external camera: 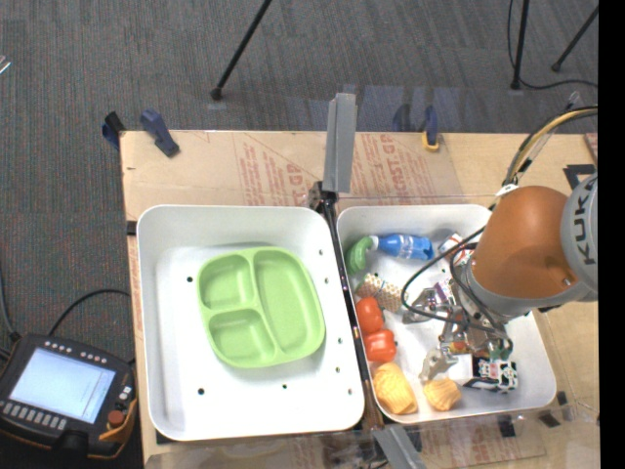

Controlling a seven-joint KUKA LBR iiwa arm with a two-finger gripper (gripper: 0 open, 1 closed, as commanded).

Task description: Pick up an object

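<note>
Grey arm (586, 233), orange band (522, 242) (black cables trailing).

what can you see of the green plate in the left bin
The green plate is a light lime tray that looks like smooth plastic, with rounded corners and three compartments: two smaller ones on the view's left and one long one on the right. All three look bare. It lies flat and face up near the middle of the left bin, turned slightly askew to the bin's walls, touching only the bin floor. The gripper is apart from it, over the right bin.
</note>
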